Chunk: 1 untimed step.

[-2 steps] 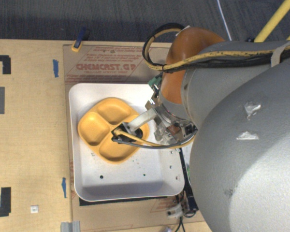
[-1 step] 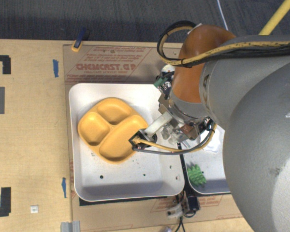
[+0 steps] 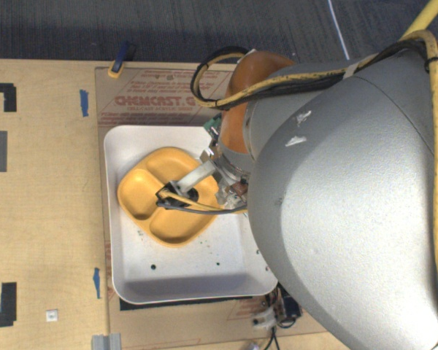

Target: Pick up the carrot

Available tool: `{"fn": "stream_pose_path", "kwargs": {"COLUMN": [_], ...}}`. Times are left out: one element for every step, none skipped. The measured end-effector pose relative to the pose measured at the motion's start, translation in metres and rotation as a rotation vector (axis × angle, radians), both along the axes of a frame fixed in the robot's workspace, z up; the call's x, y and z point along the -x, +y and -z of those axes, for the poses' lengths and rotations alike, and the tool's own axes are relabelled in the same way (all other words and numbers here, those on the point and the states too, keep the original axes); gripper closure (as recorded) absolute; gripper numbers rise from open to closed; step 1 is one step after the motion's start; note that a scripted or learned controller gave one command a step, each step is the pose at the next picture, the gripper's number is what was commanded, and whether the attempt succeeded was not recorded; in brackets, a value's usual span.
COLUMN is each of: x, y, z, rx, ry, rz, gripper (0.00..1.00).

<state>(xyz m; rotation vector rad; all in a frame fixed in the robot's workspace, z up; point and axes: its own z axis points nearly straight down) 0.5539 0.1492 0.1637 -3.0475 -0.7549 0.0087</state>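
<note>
A large yellow-orange lobed object [image 3: 144, 188] lies in the upper left part of the white bin [image 3: 190, 272]. My gripper [image 3: 220, 188] hangs low over the right edge of that object, near the middle of the bin. The wrist and the big grey arm [image 3: 350, 195] cover its tip and the whole right side of the bin. Nothing shaped like a carrot is in sight in the uncovered part of the bin.
The bin sits on a cardboard sheet [image 3: 153, 97] on the tan bench. A few dark specks [image 3: 153, 267] dot the bin floor near the front. A blue-and-yellow clip [image 3: 120, 58] lies beyond the cardboard's far left corner.
</note>
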Motion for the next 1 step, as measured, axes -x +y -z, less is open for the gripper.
{"fn": "stream_pose_path", "kwargs": {"x": [0.0397], "y": [-0.0205], "z": [-0.0867], "rx": [0.0], "ry": [-0.004], "rz": [-0.081], "gripper": [1.0]}}
